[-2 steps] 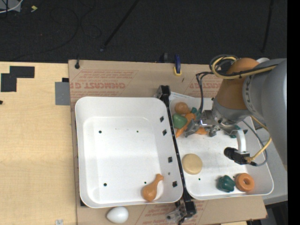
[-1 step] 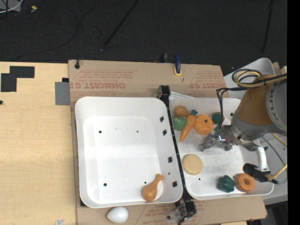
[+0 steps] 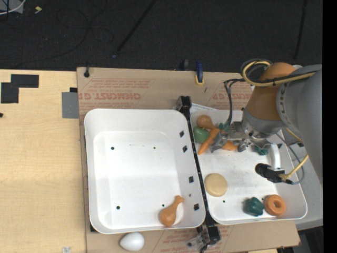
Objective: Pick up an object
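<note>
My gripper (image 3: 229, 139) is low in the far part of the right bin (image 3: 238, 216), among a cluster of toys. Just left of it lie an orange carrot (image 3: 208, 139), a green piece (image 3: 200, 134) and a round orange ball (image 3: 204, 122). A small orange piece (image 3: 230, 147) sits right under the gripper; whether it is touching is unclear. Nearer the front are a tan round bun (image 3: 216, 185), a teal toy (image 3: 253, 206) and an orange donut (image 3: 275, 205). A tan drumstick (image 3: 171, 211) lies in the left bin (image 3: 105, 141).
A white egg (image 3: 131, 241) rests outside the bins at the front, on the cardboard. A black divider rail (image 3: 192, 157) runs between the two bins. A small teal bit (image 3: 261, 151) lies beside the wrist at the right.
</note>
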`<state>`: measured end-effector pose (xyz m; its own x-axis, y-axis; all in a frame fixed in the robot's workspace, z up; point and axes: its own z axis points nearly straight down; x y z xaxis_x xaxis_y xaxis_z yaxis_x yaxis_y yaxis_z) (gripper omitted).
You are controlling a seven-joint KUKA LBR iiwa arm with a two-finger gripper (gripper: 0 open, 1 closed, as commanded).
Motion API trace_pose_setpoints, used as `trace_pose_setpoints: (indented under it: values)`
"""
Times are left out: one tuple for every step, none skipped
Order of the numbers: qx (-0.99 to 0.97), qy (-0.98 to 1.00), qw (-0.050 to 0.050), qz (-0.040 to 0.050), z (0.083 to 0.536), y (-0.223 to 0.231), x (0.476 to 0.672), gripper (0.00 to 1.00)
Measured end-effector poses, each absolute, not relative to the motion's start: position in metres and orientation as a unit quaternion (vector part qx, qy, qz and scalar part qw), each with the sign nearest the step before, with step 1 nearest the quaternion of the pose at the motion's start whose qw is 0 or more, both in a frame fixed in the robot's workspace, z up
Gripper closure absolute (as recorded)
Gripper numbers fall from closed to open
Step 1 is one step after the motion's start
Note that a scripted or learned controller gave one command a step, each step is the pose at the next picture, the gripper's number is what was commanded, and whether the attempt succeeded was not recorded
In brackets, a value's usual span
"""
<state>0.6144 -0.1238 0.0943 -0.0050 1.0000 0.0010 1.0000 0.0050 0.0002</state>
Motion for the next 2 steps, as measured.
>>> trace_pose_setpoints:
  values:
    - [-0.707,-0.708,0.001,0.0010,0.0871,-0.1280,0.6443,0.00]
    - [-0.706,-0.708,0.002,0.0025,0.0967,-0.1281,0.6425,1.00]
